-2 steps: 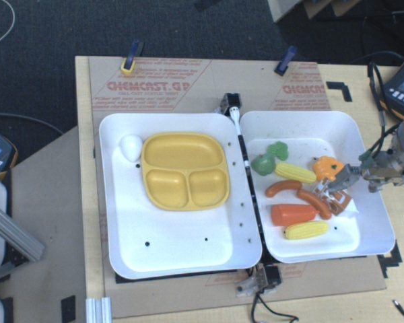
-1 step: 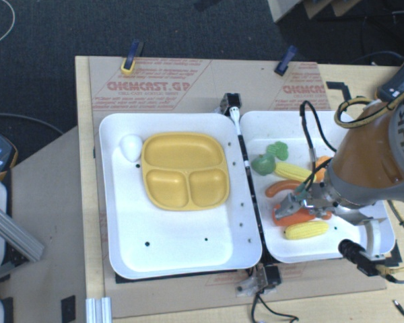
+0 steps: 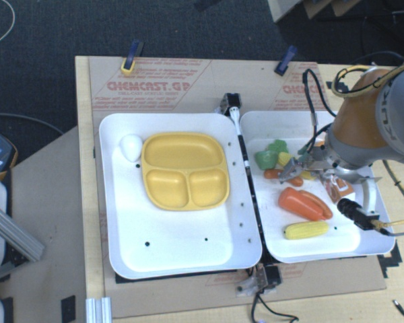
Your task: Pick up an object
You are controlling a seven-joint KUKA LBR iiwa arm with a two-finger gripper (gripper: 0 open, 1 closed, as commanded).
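Bench: a cardboard-topped work surface (image 3: 188,79) carried both bins, with clamps at its far edge, I judged to keep the sheet from sliding.
Left bin: a shallow white plastic bin (image 3: 175,247) sat on the left side of the view, touching its neighbour along a black hinge line.
Right bin: a shallow white plastic bin (image 3: 323,247) sat under my wrist; every graspable toy lay in it, so I worked there.
My arm: the grey arm with its orange band (image 3: 363,123) reached in from the right and hung over the right bin's far half.
Tray: a yellow three-compartment plastic tray (image 3: 185,169) lay in the left bin.
Red pepper: a red-orange plastic pepper (image 3: 304,204) lay near the middle of the right bin, just beside the corn.
Corn: a small yellow plastic corn cob (image 3: 306,230) lay at the near edge, apart from my fingers.
Green toy: a green plastic vegetable (image 3: 269,155) with a yellow bit beside it sat near the far left of that bin.
White egg: a small white egg-shaped object (image 3: 130,146) rested beside the tray's corner.
My gripper (image 3: 297,173): low among the toys by a small red piece; I could not tell how wide it stood or whether it held anything.
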